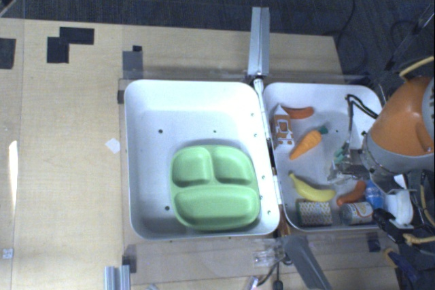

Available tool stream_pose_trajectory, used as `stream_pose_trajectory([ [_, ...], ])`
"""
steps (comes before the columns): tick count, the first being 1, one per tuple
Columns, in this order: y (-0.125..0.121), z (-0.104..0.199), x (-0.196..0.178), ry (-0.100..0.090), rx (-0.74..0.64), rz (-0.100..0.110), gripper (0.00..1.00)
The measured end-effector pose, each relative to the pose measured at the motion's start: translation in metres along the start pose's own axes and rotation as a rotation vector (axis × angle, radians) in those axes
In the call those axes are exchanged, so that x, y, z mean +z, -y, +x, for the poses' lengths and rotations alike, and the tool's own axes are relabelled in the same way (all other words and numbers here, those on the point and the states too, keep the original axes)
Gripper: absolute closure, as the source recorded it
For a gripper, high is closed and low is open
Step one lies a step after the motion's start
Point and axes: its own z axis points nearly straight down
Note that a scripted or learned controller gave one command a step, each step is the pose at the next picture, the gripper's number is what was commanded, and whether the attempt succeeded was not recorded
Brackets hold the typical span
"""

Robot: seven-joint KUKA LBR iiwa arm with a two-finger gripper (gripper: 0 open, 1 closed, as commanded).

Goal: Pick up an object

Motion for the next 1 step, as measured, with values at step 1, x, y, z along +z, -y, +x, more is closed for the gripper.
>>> stream_pose_trajectory([
  [1, -0.0187, 0.0693, -0.1419, 0.000, 0.085, 0.002, 1.00],
])
